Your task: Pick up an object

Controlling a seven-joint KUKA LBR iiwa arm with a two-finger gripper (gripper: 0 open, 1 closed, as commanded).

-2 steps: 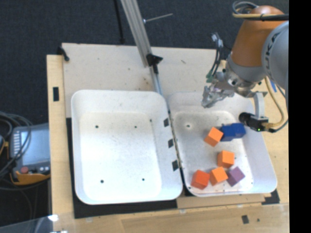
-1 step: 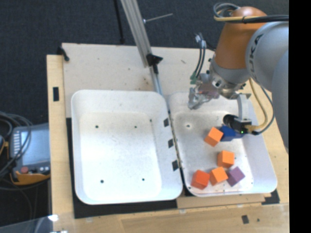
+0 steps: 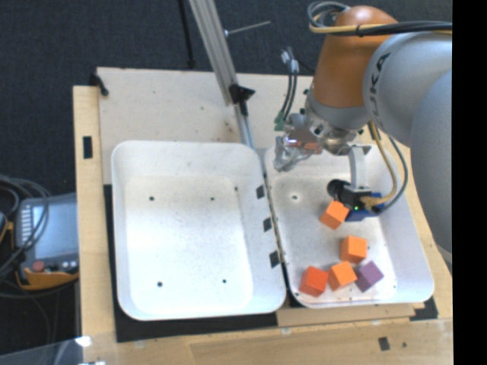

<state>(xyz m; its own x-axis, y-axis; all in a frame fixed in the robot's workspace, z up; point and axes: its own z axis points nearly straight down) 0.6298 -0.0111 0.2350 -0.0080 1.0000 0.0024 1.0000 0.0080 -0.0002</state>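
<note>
- Bench: pale wood, bearing two shallow white bins side by side.
- Arm: grey with an orange band, reaching in from the right over the far end of the right bin.
- Left bin: white, floor lightly speckled.
- Right bin: white, holding five small cubes in its near right half.
- Aluminium rail: slanting down from the top to the gap between the bins.
- Gripper: above the far left corner of the right bin, apart from all cubes; how far open it is cannot be told, and nothing is seen in its grasp.
- Uppermost orange cube: alone, mid-bin.
- Second orange cube: just below it.
- Third orange cube: near the front wall, between its neighbours.
- Red-orange cube: leftmost of the front row.
- Purple cube: rightmost of the front row.
</note>
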